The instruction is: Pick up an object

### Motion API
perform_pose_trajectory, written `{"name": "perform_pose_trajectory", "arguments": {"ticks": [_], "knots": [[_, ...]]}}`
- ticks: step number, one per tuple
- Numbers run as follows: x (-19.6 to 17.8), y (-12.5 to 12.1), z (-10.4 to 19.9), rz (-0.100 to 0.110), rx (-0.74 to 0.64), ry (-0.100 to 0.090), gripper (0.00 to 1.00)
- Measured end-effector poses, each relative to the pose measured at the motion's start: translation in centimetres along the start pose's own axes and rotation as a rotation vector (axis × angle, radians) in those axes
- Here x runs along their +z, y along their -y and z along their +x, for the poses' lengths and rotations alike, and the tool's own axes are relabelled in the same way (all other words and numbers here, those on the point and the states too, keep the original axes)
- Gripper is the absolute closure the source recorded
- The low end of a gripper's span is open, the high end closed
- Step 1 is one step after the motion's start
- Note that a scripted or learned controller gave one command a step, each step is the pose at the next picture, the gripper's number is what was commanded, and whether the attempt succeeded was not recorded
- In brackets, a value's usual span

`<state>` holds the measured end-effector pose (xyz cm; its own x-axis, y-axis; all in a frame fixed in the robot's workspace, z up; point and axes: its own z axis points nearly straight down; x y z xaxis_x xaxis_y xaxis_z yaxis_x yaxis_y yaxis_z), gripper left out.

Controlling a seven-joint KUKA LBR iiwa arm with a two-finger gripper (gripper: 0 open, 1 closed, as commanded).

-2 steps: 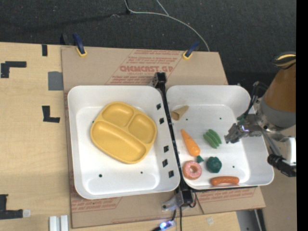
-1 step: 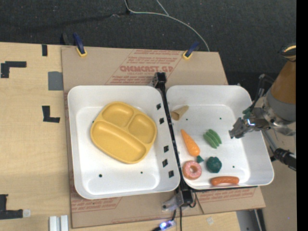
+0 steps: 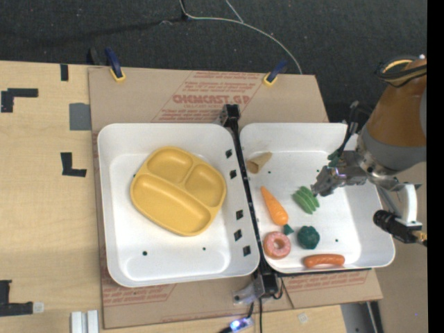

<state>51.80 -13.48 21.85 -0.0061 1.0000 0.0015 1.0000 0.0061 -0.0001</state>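
I observed the claw (image 3: 323,187) touching the green vegetable (image 3: 305,200); its tips blurred, grip state indeterminable.

In the right bin (image 3: 361,252) lie six small toy foods. A green ribbed vegetable (image 3: 305,200) lies tilted near the middle. An orange carrot (image 3: 275,207) lies slantwise to its left. A pink doughnut (image 3: 277,245) rests flat near the front left corner, with a dark green broccoli (image 3: 309,237) just beside it. A red sausage (image 3: 324,260) lies along the front wall. A tan wedge (image 3: 259,161) sits near the divider
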Motion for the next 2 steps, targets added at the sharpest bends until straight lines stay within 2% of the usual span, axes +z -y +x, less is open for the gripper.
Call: {"name": "perform_pose_trajectory", "arguments": {"ticks": [2], "knots": [[1.6,-0.1,11.0,0.003,-0.001,0.000,1.00]]}}
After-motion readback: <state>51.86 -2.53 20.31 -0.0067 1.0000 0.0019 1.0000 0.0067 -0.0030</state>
